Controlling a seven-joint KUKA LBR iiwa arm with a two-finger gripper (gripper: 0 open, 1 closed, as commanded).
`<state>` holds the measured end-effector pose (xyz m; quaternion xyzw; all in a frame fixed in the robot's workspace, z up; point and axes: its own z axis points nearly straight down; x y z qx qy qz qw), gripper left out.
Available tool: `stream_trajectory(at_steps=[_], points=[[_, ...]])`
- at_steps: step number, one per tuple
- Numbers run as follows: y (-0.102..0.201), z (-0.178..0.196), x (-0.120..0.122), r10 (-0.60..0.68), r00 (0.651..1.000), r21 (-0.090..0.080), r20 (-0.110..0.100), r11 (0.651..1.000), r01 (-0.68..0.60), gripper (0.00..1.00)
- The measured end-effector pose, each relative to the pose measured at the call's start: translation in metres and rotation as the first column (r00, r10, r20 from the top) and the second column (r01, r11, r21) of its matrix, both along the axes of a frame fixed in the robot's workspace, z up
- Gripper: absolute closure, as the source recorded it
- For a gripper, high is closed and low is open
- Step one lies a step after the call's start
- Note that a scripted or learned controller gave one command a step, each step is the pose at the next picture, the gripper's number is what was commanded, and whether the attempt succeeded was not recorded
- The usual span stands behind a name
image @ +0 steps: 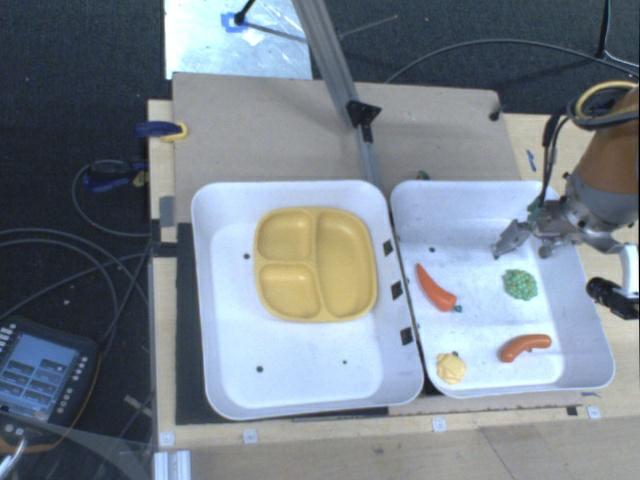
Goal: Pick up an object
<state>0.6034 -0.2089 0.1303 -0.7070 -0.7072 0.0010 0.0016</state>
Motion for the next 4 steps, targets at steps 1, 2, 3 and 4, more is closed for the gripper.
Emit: stream_trajectory(at_steps=[1, 2, 3, 4], points=[[-0.001, 0.015, 0.002, 0.000, 1.000, -0.003, 0.009, 1.000, 0.000, 1.00], [0.000, 0.080, 0.009, 0.006, 1.000, -0.004, 0.013, 1.000, -0.006, 1.00], [-0.001, 0.116, 0.011, 0.006, 1.000, -0.003, 0.010, 1.000, -0.006, 1.00], [0.052, 0.125, -0.007, 0.011, 1.000, 0.001, 0.006, 1.000, -0.011, 1.00]])
